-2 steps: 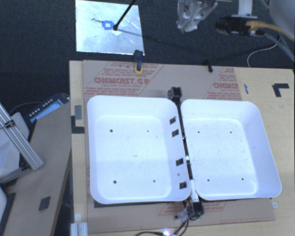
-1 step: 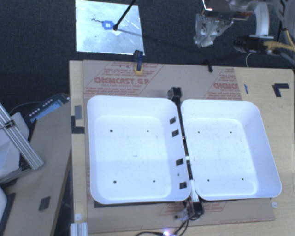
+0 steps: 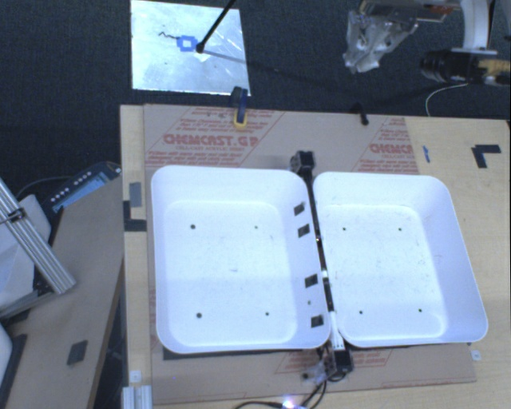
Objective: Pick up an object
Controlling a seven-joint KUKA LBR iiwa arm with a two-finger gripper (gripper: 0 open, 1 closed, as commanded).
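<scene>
Two shallow white bins sit side by side on the bench, the left bin (image 3: pixel 164 240) and the right bin (image 3: pixel 463 264). Their floors show bare white plastic with a few small dark dots. My gripper (image 3: pixel 369 44) hangs at the top of the camera view, beyond the bench's far edge and well back from the right bin. It looks pale and blurred against the dark floor. I see nothing held under it. The grey arm (image 3: pixel 477 24) runs off to the upper right.
Black clips (image 3: pixel 307 232) line the seam between the bins. A blue and yellow clamp (image 3: pixel 239 108) stands at the bench's far edge. A shiny metal sheet (image 3: pixel 188 48) lies on the floor behind, and an aluminium rail (image 3: pixel 32 248) at the left.
</scene>
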